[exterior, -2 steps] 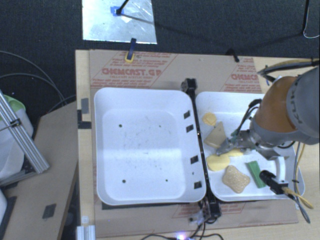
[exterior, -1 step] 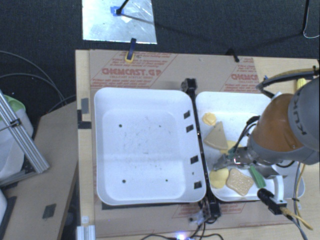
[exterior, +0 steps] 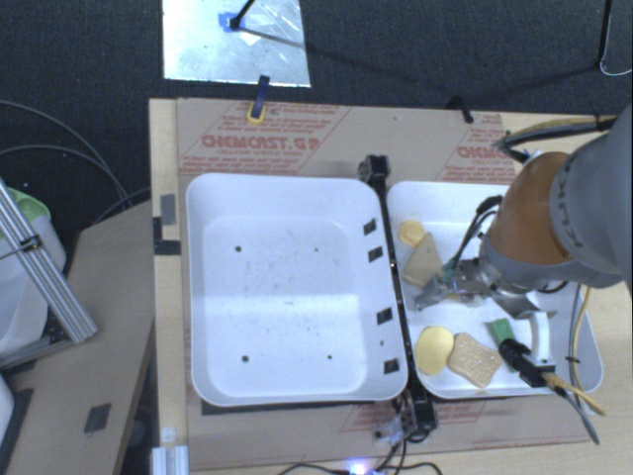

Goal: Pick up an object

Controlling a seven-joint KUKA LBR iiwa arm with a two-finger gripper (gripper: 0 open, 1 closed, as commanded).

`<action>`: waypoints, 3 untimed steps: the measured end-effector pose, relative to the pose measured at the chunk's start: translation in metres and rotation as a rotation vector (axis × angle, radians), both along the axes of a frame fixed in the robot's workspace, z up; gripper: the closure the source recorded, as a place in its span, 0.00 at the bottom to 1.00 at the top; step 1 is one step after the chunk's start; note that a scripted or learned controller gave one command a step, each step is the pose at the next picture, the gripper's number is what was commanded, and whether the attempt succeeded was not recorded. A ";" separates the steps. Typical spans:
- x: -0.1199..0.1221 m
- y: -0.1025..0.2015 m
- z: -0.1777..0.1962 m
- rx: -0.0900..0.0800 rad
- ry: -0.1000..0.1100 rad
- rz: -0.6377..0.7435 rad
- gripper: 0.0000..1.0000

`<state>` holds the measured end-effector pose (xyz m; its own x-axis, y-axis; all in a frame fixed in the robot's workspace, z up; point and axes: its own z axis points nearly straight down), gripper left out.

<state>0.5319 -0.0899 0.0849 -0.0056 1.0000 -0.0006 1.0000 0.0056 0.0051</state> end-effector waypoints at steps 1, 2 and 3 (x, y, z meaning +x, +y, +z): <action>0.060 0.080 0.189 0.003 -0.017 0.008 0.00; 0.102 0.093 0.095 0.001 0.004 0.001 0.00; 0.139 0.137 0.109 0.002 -0.001 0.003 0.00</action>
